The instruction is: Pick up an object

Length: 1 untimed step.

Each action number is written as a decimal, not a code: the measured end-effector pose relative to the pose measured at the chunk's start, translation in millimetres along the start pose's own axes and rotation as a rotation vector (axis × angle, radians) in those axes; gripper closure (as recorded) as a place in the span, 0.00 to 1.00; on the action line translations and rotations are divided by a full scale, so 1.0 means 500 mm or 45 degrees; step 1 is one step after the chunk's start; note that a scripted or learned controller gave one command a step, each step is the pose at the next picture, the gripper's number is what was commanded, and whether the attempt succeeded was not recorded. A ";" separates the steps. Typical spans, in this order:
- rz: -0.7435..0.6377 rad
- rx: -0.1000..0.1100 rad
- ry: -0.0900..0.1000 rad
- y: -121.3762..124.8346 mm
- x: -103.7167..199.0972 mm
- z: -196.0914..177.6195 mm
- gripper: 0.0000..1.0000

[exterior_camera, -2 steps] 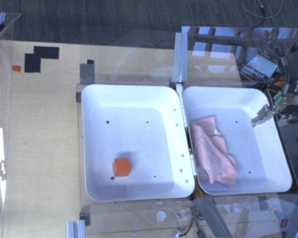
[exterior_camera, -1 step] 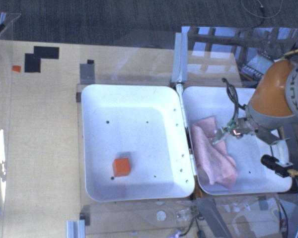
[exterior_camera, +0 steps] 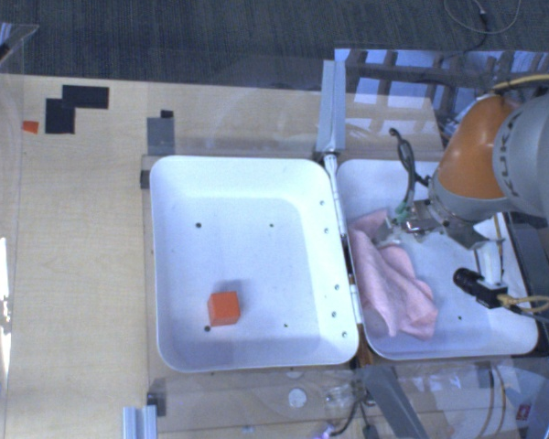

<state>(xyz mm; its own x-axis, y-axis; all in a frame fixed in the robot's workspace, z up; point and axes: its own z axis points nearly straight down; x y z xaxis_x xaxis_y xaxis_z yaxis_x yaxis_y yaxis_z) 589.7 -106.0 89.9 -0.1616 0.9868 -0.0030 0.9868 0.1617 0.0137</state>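
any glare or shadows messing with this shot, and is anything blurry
Camera view: bright glare streak on the clear panel at far left; soft shadow along the left bin's near wall, small one beside the orange block; the pink cloth is sharp, the gripper slightly soft.

A pale wooden surface (exterior_camera: 73,245) is stretching under even light, carrying black shapes (exterior_camera: 73,106) and a small orange marker (exterior_camera: 29,127) near its far left corner. Dark grey carpeted floor (exterior_camera: 210,12) is running along the top, where a thin cable loop (exterior_camera: 480,12) is lying.
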 end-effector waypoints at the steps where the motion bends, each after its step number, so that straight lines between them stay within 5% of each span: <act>1: -0.203 0.000 -0.002 0.010 0.025 0.000 0.00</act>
<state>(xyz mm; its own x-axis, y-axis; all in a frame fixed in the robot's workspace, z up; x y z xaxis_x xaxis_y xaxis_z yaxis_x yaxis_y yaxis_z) 592.5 -93.0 90.1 -0.3162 0.9487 -0.0067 0.9486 0.3163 0.0131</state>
